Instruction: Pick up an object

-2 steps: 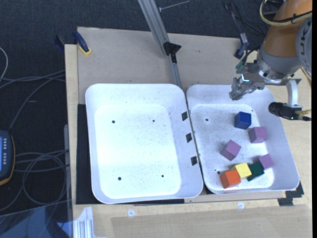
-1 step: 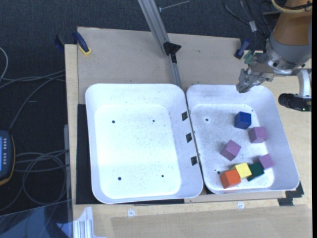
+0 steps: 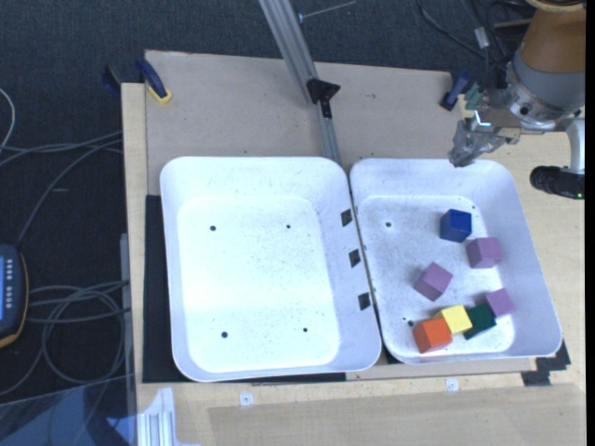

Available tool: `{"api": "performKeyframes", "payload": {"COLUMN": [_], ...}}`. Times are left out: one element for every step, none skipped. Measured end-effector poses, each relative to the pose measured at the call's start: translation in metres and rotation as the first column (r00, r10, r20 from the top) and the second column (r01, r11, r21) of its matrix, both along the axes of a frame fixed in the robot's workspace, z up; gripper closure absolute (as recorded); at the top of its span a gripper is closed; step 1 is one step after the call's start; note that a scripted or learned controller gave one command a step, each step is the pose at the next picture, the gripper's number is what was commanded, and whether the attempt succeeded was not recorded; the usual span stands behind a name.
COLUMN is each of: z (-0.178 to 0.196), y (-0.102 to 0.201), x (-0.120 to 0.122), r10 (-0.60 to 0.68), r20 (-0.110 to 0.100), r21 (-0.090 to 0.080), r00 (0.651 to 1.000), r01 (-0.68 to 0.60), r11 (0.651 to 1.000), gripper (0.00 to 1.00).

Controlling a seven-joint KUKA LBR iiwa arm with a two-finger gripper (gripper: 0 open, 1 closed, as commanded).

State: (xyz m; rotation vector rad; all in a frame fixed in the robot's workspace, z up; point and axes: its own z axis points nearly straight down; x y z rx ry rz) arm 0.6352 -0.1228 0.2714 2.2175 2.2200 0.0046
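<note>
We see the bare wooden surface [image 3: 232, 100] carrying two shallow white plastic bins; the right-hand bin [image 3: 521, 212] lies under and toward the camera from the gripper [image 3: 465, 151], the other bin [image 3: 251, 268] well off to the gripper's side. The gripper hangs over the right bin's far rim, holding nothing we can see; how wide it stands we cannot tell. The nearest object, a small blue cube [image 3: 456, 225], sits just nearward of it. Purple, orange, yellow and green blocks lie farther on.
</note>
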Motion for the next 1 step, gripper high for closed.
{"api": "performKeyframes", "payload": {"z": [0.006], "y": [0.054], "x": [-0.0148], "r10": [0.005], "r20": [-0.005], "r21": [0.003], "r00": [1.0], "r01": [-0.005], "r11": [1.0], "gripper": [1.0]}}
